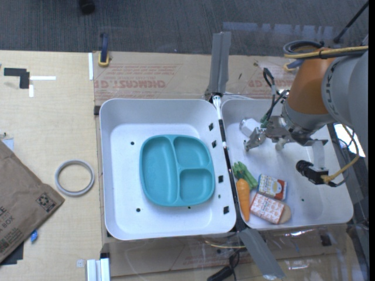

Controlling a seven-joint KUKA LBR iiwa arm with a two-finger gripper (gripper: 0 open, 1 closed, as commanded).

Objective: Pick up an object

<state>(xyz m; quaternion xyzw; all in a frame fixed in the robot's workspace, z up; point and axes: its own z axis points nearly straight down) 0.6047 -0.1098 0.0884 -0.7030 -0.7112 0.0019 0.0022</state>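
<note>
Seemingly parted, the gripper's (266, 140) two fingers hang with nothing between them, over the upper floor of the right bin (328, 212). Taking the gripper as landmark: the nearest candidates lie below it, toward the bin's front. A toy carrot (242, 195) rests below and slightly left, its long axis running roughly front to back along the bin's left wall, green top pointing toward the gripper. Just right of the carrot sit a small red-and-white packet (272, 187) and, beneath that, a flat sandwich-like piece (269, 209), touching or nearly so. A pale small object (248, 125) lies just up-left. Well left, the other bin (117, 215) holds a teal divided plate (177, 170). The crowding of carrot and packets may trouble a clean grasp.
</note>
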